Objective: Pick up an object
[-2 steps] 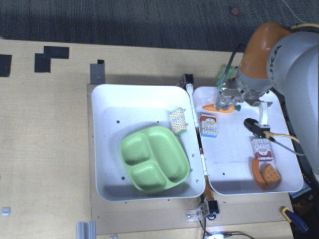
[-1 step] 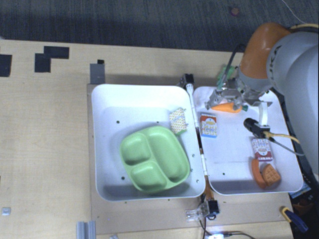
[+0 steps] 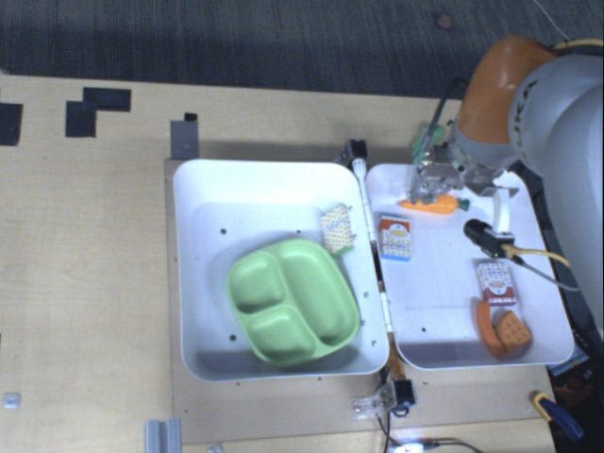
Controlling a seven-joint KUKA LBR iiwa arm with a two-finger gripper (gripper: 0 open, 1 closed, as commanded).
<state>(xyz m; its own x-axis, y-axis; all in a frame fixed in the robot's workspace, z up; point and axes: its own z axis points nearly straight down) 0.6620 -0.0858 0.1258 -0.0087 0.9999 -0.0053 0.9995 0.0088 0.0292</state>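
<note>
A waffle (image 3: pixel 511 331) and red packet (image 3: pixel 496 285) lie nearest, well below the gripper (image 3: pixel 433 189). A card box (image 3: pixel 395 237) sits lower left of it. The gripper hangs just over the carrot (image 3: pixel 432 206) in the right bin (image 3: pixel 444 352); whether it grips, I cannot tell.

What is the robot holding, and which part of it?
It cannot be told. The gripper is low in the right bin, right over the orange carrot, but the view does not show whether the carrot is actually gripped.
</note>
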